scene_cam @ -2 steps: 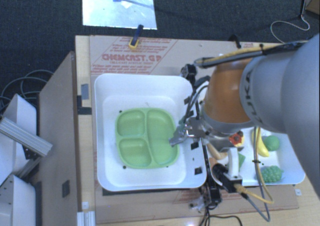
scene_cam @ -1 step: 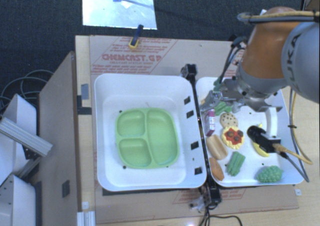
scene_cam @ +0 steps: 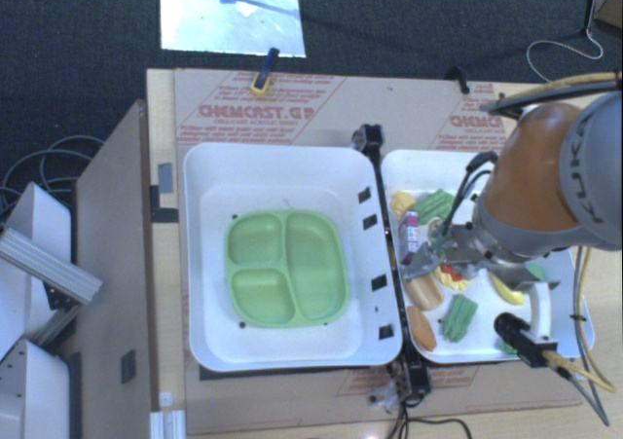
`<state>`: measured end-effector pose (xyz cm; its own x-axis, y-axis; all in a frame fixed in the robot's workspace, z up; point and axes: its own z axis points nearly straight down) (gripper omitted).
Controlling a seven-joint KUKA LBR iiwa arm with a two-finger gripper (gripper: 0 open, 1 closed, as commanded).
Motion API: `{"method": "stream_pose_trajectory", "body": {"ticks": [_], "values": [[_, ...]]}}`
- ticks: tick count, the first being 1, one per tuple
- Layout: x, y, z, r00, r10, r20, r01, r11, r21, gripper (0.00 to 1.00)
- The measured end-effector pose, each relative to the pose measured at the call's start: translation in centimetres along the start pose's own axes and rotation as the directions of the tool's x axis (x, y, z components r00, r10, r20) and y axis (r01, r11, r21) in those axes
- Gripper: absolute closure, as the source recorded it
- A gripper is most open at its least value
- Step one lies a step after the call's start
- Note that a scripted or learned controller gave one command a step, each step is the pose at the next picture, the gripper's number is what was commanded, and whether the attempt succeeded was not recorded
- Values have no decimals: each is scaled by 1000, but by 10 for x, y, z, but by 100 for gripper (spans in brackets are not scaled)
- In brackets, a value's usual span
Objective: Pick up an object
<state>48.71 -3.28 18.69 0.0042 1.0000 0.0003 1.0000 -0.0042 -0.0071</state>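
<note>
The bench (scene_cam: 243,101) was seen carrying two white bins side by side. The left bin (scene_cam: 209,184) held a green tray (scene_cam: 286,267) with three compartments, lying near its middle. The arm (scene_cam: 545,184) was reached in over the right bin (scene_cam: 419,163), covering much of it. The jaws (scene_cam: 417,262) were found low near that bin's left wall, beside a small purple bottle (scene_cam: 411,230); whether they were apart or together could not be told. Toy food was scattered in the right bin: a bread roll (scene_cam: 421,328) and a green piece (scene_cam: 458,318) toward the near edge, green leaves (scene_cam: 433,203) toward the far edge.
</note>
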Motion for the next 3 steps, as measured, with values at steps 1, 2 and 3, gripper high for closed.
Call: {"method": "stream_pose_trajectory", "body": {"ticks": [1,2,3], "values": [[-35,1,-141,1000,-6,3,6,1000,-25,0],[-116,7,-50,1000,2,2,-2,1000,-4,0],[-169,48,109,1000,-2,5,2,1000,-9,0]]}}
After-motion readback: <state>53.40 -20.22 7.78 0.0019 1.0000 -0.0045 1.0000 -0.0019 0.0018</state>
